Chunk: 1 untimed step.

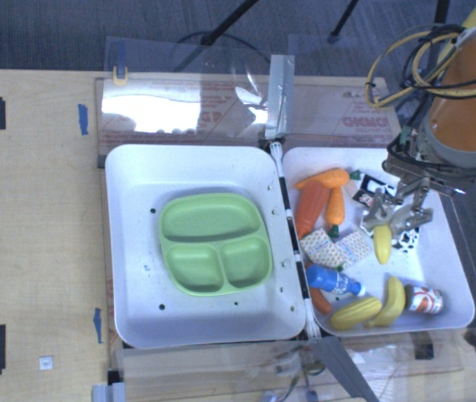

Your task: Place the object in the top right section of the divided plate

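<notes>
Green and divided, the plate [213, 243] is sitting in the left bin [129, 182], nothing lying in its sections. Right of the plate, the right bin [456, 266] is holding carrots [322, 195], bananas [372, 306], a blue bottle [334, 281] and a yellow piece [382, 244]. The gripper [397, 216] is hovering just above that yellow piece; whether it is clamping anything cannot be told.
</notes>
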Each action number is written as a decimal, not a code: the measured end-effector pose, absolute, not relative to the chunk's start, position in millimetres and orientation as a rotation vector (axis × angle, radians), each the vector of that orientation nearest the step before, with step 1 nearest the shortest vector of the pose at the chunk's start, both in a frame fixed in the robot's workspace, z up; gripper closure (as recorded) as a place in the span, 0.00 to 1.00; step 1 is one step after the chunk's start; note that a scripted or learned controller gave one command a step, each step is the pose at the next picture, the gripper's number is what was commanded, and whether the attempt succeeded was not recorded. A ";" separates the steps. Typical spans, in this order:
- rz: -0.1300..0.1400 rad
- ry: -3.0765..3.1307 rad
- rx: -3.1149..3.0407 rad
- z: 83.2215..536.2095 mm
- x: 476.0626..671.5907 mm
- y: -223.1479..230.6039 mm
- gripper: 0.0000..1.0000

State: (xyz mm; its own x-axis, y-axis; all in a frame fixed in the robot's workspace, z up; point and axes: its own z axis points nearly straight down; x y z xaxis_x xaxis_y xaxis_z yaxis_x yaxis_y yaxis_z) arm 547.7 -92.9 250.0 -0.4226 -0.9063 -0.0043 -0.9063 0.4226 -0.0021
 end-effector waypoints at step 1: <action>0.004 2.533 -1.855 149.8 510.5 -118.4 1.00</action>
State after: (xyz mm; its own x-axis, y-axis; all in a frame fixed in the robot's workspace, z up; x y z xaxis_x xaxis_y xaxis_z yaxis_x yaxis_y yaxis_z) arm 510.5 -118.4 149.8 -0.3021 -0.9533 -0.0028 -0.9533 0.3021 0.0009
